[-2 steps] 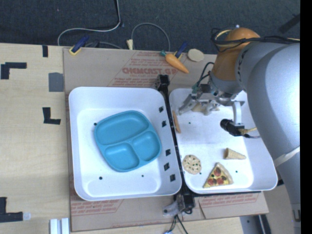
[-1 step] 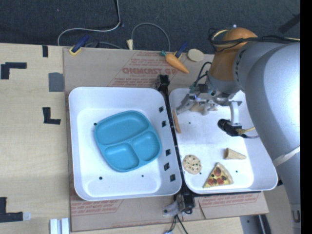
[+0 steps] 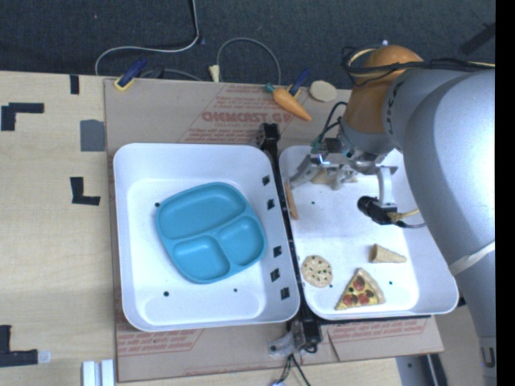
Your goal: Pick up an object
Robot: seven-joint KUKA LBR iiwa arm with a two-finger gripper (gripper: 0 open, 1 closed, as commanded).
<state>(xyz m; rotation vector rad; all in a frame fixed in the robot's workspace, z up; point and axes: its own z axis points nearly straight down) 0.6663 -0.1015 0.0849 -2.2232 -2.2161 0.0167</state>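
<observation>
Grey arm (image 3: 451,159) hides much of the right bin (image 3: 434,300); jaws' state cannot be told. Pizza slice (image 3: 360,289), cookie (image 3: 317,270) and wedge (image 3: 388,254) are seen there; blue plate (image 3: 211,232) in left bin (image 3: 133,215).

Evenly and brightly lit from above, with soft short shadows inside the white bins (image 3: 129,215), mild glare on the grey arm (image 3: 451,159), slight overall softness, dark beyond the bench.

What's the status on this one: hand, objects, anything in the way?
Hand low at right bin's far end. Cookie, pizza slice, wedge lie untouched. Blue tray in left bin.
</observation>
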